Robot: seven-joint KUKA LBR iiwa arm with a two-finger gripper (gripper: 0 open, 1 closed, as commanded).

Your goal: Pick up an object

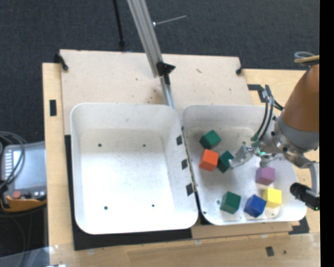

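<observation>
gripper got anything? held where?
Cannot tell. The gripper sits beside a dark green cube in the right white bin; no cube visibly sits between its fingers.

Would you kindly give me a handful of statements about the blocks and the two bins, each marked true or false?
1. All the blocks lie in the right bin. True.
2. The orange block touches a green block. True.
3. The yellow block lies in the left bin. False: it lies in the right bin, beside the blue block.
4. Three green blocks are there. True: one more sits near the bin's top, another by its lower edge.
5. The claw hovers over the left bin. False: it is over the right bin, near the purple block.
</observation>
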